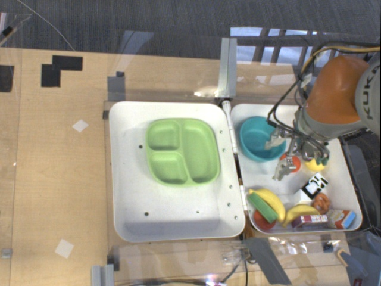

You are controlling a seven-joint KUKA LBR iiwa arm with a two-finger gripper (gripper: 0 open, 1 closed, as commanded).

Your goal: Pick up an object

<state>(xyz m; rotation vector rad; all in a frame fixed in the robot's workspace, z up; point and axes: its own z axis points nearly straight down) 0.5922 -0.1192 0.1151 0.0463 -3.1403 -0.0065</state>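
Over right bin [351,177], arm [336,94], gripper [284,159] lowered

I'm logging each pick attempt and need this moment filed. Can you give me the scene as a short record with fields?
left bin: holds a green divided plate
right bin: teal bowl at its far left corner; banana, black-and-white block and other small items along the near side
arm: reaches in from the right, orange band above the wrist
tool: low over the right bin, just beside the teal bowl
held object: none visible between the fingers
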